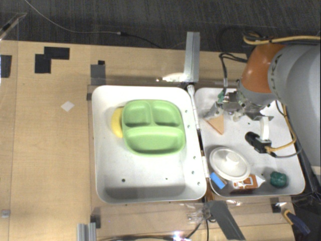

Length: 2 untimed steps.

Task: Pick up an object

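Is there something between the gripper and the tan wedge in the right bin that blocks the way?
Nothing visible blocks it. The gripper hangs in the right bin directly above and beside the tan wedge, with bare bin floor around the wedge. The white bowl sits apart, nearer the camera.

A divided plate [152, 126] sits mid left bin [108, 177]. In the right bin [296, 177], a wedge [216, 124] lies far-left; a bowl [229, 163] sits near its front edge.

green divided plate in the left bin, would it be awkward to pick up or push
The green divided plate looks like rigid moulded plastic, so probably stiff and light. It is wide and low, likely hard for two fingers except at the rim. Pushed, it would probably slide on the smooth white bin, not tip.
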Tool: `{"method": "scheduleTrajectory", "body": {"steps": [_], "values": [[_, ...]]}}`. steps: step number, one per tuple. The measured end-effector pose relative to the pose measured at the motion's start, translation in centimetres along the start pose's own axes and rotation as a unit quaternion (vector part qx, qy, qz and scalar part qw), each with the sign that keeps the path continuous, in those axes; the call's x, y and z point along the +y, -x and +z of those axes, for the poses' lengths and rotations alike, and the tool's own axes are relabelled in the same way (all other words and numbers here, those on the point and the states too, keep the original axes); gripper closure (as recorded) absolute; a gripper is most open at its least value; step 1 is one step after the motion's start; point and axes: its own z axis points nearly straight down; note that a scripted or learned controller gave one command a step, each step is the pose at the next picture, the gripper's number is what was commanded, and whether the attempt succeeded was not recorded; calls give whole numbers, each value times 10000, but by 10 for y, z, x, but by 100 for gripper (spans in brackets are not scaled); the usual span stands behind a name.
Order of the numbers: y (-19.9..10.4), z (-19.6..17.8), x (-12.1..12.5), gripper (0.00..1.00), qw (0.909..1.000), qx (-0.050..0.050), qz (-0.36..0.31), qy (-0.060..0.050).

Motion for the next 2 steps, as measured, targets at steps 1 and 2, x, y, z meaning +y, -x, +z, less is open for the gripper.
{"method": "scheduleTrajectory", "body": {"steps": [1,2], "values": [[-3,1,12,0,10000,-6,7,3],[-5,-14,16,100,10000,-3,-22,63]]}}
